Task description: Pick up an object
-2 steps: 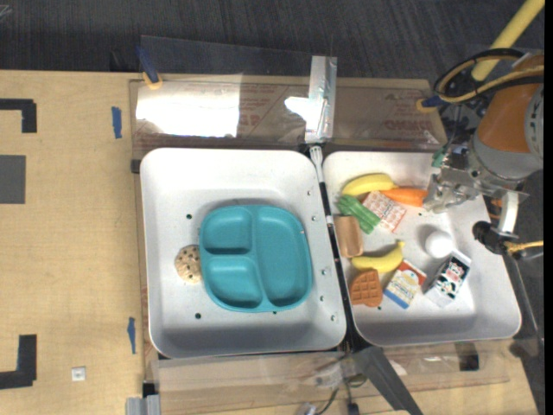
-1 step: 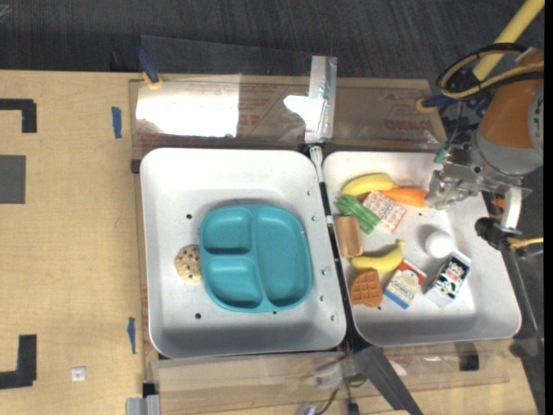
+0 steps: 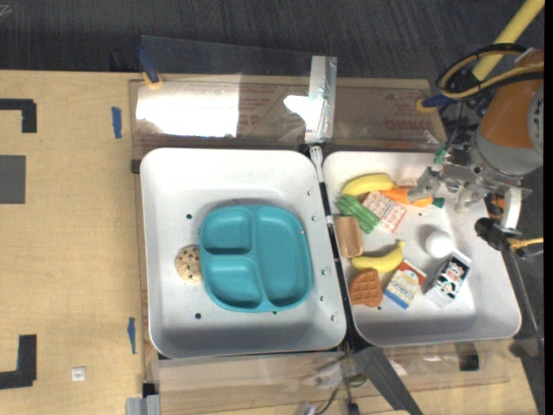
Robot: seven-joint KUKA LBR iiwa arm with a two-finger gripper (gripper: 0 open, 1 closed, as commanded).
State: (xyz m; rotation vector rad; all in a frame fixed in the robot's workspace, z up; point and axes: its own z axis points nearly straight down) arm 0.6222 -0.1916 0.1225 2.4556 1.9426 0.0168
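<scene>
Tabletop [image 3: 60,232] of pale wood carries 2 white bins side by side. Left bin [image 3: 164,180] holds a teal divided plate [image 3: 257,256] with a cookie [image 3: 188,263] touching its left edge. Right bin [image 3: 492,309] holds toy food: 2 bananas [image 3: 367,183], a waffle [image 3: 365,289], a white ball [image 3: 439,245] and small cartons [image 3: 450,277]. Above its upper right corner hangs the arm's tool [image 3: 451,180], near an orange carrot [image 3: 404,195]; whether it is released or clenched cannot be told.
</scene>
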